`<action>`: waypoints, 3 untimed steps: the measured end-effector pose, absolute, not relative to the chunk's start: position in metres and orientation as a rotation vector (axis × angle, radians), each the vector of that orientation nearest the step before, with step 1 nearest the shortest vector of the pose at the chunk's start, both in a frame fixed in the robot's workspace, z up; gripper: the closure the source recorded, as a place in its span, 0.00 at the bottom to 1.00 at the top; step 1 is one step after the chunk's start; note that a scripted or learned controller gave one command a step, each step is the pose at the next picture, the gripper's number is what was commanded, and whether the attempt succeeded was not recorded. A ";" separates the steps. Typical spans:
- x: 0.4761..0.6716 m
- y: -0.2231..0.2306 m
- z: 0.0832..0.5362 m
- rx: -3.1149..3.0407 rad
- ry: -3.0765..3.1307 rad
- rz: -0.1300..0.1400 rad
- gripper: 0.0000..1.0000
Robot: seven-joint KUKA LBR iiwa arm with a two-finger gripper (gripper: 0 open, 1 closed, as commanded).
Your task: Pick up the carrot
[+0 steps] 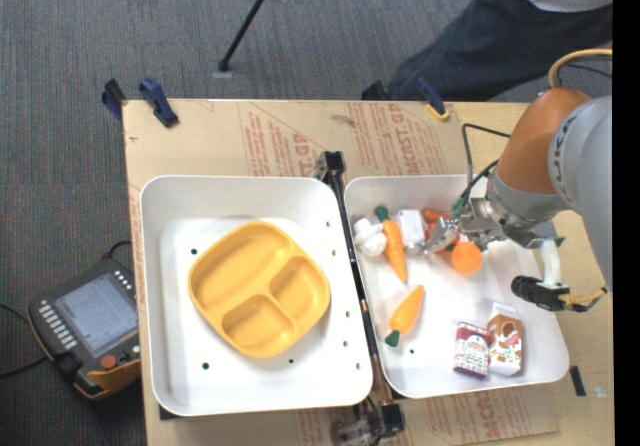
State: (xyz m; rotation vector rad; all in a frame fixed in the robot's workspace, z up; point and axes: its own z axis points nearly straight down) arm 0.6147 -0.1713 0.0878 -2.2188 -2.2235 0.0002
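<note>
I found the end effector (441, 237) low in the right bin (545, 374), at about one o'clock of that bin's middle, reaching in from three o'clock. I could not tell how it was set; the view was too small and cluttered there. Two carrots lay in the bin: the upper carrot (394, 246), just at nine o'clock of the end effector, lying roughly twelve-to-six with its green top toward twelve, and the lower carrot (406, 312) near the bin's middle, tilted, green stub toward seven o'clock. Nothing looked lifted, so I judged the step to be the approach, grasp not yet made. The upper carrot was closer but crowded: a white item (369, 237) touching it at nine o'clock, an orange ball (465, 257) just beside the end effector at four o'clock. The next move, I reckoned, called for a short shift toward nine o'clock and a grip across the carrot's width. The lower carrot had open floor all round and sat well apart from the two small cartons (489, 346) at five o'clock. The bin's dividing rim stood near at nine o'clock. The left bin (160, 334) held a yellow tray (259, 288), out of the way, on the tabletop (250, 129).
</note>
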 end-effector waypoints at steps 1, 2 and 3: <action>0.572 -0.099 0.087 -2.216 -2.221 0.001 0.00; 0.496 -0.081 0.087 -2.219 -2.217 0.002 0.00; 0.496 -0.081 0.097 -2.223 -2.211 0.003 1.00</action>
